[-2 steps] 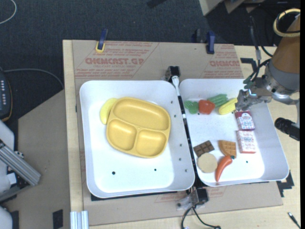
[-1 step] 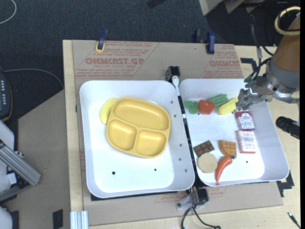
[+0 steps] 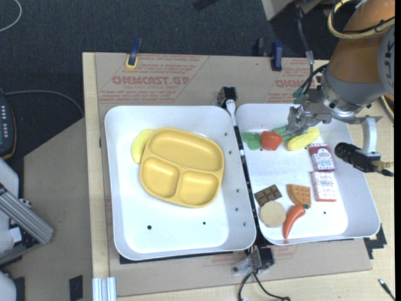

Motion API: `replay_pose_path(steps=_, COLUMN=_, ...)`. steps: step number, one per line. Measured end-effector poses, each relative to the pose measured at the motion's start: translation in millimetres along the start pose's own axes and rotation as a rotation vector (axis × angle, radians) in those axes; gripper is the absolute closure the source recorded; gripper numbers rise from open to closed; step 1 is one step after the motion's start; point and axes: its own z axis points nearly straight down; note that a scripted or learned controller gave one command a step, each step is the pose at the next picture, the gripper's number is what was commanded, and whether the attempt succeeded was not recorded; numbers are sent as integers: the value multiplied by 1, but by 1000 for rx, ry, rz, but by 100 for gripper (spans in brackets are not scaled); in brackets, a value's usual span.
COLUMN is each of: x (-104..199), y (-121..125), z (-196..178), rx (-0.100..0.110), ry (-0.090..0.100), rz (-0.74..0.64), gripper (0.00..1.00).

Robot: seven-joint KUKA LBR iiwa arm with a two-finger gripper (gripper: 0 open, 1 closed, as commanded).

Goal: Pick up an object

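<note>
Your claw (image 3: 302, 123) hangs low over the right bin's (image 3: 363, 221) far end, just above the yellow corn (image 3: 303, 139); you cannot tell its grip state.

Glossy yellow plastic tray (image 3: 180, 167) lies in a smooth white bin (image 3: 125, 224).

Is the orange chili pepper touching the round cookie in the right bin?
Touching. The camera view shows the chili pepper lying against the right edge of the round cookie, no white bin floor between them.
</note>
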Motion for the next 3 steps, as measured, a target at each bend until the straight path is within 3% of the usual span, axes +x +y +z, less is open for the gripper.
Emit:
replay_pose_path(steps=1, x=55, y=2, z=2, rx=4, ry=1, rz=1, gripper=100)
replay_pose_path(steps=2, x=95, y=26, z=6, rx=0, ry=-1, rz=2, gripper=100)
replay_pose_path(steps=3, x=115, y=32, z=13, rx=2, ry=-2, rz=4, gripper=100)
